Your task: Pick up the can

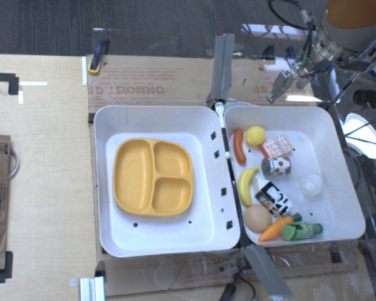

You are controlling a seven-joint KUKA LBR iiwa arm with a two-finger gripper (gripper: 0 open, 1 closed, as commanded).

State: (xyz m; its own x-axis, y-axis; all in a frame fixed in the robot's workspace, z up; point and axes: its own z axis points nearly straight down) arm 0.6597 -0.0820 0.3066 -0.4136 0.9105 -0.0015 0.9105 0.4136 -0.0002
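The can (276, 165) lies on its side in the right bin (331, 130), below the raised gripper (282, 85); whether it is open cannot be told.

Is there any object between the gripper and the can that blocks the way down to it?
Nothing visible does. The gripper hangs above the far rim of the right bin. The can lies on its side with its top uncovered. The yellow lemon, red packet and banana crowd it.

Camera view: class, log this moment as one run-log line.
gripper: above right bin's far rim, holding nothing | can: on its side in right bin, untouched | pick: not begun
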